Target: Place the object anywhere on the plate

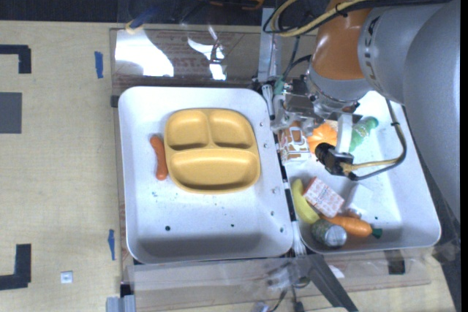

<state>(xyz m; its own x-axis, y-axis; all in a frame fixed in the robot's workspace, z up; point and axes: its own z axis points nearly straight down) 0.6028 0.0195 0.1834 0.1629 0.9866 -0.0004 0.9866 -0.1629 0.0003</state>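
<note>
A yellow plate [212,150] with three compartments lies in the left bin [212,223], with nothing on it. My gripper [292,129] reaches down into the far left corner of the right bin [398,193], close to the wall between the bins. Right under it lies a small orange-and-white patterned item [295,144]. An orange fruit-like object [322,134] sits just to the right of the gripper. The wrist hides how the gripper meets these things.
An orange sausage [159,157] lies in the left bin beside the plate's left edge. The right bin also holds a green bottle [363,129], a banana [303,204], a pink-and-white packet [323,195], a carrot [352,225] and a can [330,234].
</note>
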